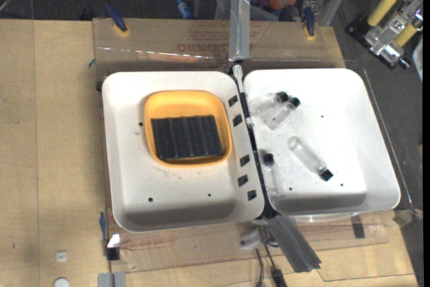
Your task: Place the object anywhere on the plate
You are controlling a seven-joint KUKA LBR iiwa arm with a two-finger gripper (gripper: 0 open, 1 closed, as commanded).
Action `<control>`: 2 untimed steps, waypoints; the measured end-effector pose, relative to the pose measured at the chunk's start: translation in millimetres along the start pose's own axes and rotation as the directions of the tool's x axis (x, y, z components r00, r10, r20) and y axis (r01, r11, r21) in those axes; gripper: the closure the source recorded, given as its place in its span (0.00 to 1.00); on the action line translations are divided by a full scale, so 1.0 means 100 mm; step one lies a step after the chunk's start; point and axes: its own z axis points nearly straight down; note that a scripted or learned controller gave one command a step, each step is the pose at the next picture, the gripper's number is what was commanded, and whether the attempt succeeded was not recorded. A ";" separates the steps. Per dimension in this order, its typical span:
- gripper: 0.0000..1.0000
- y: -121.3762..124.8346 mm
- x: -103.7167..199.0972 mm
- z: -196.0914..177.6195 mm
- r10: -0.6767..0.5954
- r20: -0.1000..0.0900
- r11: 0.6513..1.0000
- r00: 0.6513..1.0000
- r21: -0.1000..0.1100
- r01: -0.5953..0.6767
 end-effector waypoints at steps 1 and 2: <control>1.00 -0.22 -0.17 -0.62 -0.247 0.001 0.969 0.969 -0.001 0.247; 1.00 -0.25 -0.15 -0.62 -0.252 -0.003 0.968 0.968 -0.001 0.252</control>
